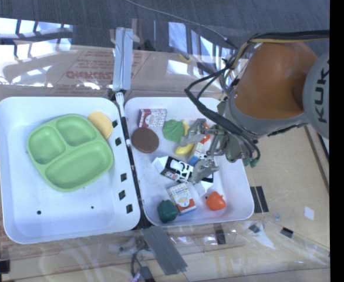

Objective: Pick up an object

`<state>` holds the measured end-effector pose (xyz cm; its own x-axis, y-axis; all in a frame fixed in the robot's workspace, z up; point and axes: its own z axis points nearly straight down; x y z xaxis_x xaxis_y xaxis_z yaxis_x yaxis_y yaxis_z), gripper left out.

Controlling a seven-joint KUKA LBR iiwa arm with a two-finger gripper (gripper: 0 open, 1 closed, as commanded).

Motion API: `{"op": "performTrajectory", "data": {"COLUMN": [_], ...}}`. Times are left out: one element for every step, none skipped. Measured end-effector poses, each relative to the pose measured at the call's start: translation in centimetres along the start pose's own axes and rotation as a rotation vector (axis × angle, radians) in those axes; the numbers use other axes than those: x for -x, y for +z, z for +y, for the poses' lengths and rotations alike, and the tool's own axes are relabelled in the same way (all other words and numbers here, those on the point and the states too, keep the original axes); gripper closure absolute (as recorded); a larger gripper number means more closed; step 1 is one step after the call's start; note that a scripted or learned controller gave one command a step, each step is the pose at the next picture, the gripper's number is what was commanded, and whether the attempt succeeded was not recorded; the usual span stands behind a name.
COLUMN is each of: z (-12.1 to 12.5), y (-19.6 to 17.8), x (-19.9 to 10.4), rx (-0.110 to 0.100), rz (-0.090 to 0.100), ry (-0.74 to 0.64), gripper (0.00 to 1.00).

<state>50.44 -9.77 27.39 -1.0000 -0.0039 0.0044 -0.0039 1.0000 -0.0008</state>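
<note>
Overhead, hand [202, 151] hovers above upright-lying yellow banana [185, 149]; grip state unclear.

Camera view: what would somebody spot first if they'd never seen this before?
Probably the big orange band on the arm, at the right, over the right bin. Next, the bright green divided plate in the left bin, with a yellow piece at its upper edge. The right bin holds a jumble of small toys.

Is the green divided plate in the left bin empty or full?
Empty: the green divided plate shows three bare compartments.
</note>
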Motion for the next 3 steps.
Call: {"op": "performTrajectory", "data": {"z": [-0.1,-0.4,0.5], "y": [12.3,17.1,18.0], "x": [1.2,8.9,14.7], "rx": [0.004,0.003,0.000], "rz": [0.010,0.003,-0.004], "ry": [-0.054,-0.098,-0.026], "gripper": [0.00,0.00,0.00]}}
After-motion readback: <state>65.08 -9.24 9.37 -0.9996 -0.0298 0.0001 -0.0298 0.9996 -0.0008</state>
